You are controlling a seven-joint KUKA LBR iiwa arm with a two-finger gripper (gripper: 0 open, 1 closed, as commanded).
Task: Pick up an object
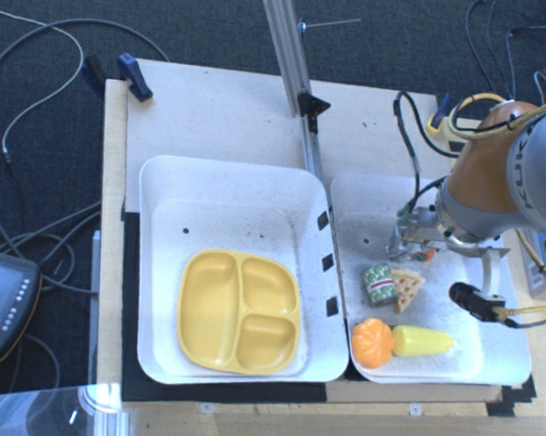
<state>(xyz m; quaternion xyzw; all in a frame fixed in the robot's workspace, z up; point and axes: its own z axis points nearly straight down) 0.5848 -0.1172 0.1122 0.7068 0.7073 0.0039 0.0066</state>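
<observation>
A green patterned toy [378, 284] and a tan waffle wedge [407, 288] lie touching in the right bin [368, 206], an orange pumpkin [372, 342] and yellow piece [421, 342] nearer its front rim. The claw [412, 242] hovers just behind the green toy; its opening cannot be told. The left bin [228, 195] holds a yellow divided tray [239, 310]. The pale bench [215, 114] stands on dark carpet [34, 147] strewn with cables.

In the right bin [516, 363] I see four small things: a green patterned block [378, 283] touching a tan waffle-like wedge [407, 288], and nearer the front rim an orange pumpkin [372, 342] touching a yellow piece [420, 342] lying flat.
</observation>
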